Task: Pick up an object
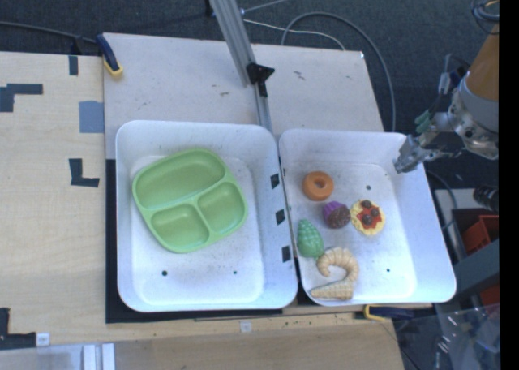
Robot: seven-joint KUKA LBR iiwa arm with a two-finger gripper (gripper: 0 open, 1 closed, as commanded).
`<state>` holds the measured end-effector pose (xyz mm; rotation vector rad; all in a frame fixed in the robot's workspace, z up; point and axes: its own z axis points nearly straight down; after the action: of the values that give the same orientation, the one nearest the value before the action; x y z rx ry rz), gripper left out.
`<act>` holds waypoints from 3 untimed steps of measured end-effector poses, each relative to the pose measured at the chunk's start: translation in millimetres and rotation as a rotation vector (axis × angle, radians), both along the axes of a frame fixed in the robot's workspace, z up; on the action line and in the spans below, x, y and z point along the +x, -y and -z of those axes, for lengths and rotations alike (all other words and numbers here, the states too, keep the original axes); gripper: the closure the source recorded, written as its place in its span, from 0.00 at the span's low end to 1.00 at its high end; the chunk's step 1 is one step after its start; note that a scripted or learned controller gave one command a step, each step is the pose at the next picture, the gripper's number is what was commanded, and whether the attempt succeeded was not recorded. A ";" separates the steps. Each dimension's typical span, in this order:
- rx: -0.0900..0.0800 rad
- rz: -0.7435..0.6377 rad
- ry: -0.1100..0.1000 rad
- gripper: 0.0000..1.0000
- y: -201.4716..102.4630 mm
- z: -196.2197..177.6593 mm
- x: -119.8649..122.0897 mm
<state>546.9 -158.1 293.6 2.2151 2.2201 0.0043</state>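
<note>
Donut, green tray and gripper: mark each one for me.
Donut (318, 186), camera view, on its orange ring, right bin.
Green tray (189, 199), camera view, on the ridge between its compartments, left bin.
Gripper (404, 162), camera view, at its dark tip over the right bin's edge.

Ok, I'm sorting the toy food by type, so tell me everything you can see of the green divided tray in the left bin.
The green tray is a light green, plastic-looking plate with rounded corners and a raised rim. Ridges split it into three compartments: one large along the upper side and two smaller ones below. It lies flat on the floor of the left bin, turned at a slant to the bin walls, toward the bin's upper left. All three compartments look bare, and none of the toy food touches it.
</note>
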 end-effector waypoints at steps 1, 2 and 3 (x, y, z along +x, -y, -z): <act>0.003 -0.004 -0.006 1.00 -52.8 1.2 0.9; 0.003 -0.005 -0.009 1.00 -107.2 23.0 8.8; 0.003 -0.005 -0.010 1.00 -162.5 45.8 7.8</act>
<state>554.6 4.4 247.8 2.2163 2.2315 -0.0031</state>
